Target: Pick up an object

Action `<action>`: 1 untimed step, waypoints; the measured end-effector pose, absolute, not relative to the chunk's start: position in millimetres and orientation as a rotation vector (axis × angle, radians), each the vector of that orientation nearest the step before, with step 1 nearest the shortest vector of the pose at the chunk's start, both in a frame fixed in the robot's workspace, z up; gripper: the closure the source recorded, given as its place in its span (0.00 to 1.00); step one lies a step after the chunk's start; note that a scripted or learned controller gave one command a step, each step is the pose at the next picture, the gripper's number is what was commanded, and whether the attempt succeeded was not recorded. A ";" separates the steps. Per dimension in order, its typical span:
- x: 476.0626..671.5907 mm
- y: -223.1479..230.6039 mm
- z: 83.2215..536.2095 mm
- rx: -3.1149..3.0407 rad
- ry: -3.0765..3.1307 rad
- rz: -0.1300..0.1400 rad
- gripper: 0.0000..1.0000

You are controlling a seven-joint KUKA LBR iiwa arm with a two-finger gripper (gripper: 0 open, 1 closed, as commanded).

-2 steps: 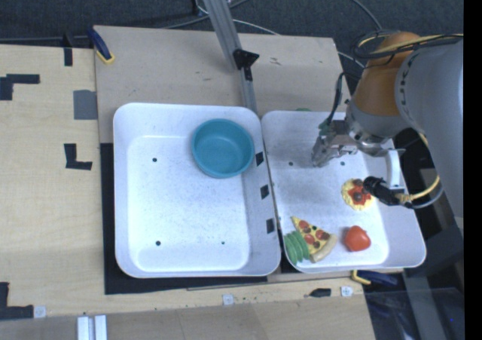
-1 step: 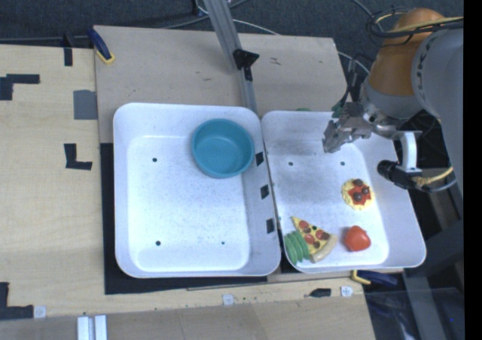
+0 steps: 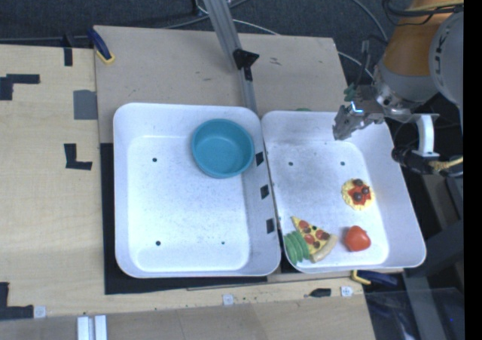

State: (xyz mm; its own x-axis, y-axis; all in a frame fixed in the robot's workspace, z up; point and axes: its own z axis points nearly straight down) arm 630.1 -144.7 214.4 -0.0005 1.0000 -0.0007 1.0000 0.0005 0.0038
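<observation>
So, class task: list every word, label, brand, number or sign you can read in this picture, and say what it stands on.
None: nothing in the camera view carries readable text.
The blue bowl, pizza slice, tomato, both white bins and the gripper show no lettering.

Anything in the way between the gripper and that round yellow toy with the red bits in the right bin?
No. In the camera view, bare white bin floor lies between the gripper and the round yellow toy.
</observation>
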 end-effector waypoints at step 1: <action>634.6 -88.4 206.5 2.218 2.227 0.001 1.00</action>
State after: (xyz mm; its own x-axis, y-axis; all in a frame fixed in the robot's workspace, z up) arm 634.6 -88.4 206.5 -0.0042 1.0000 0.0012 1.0000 0.0042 -0.0007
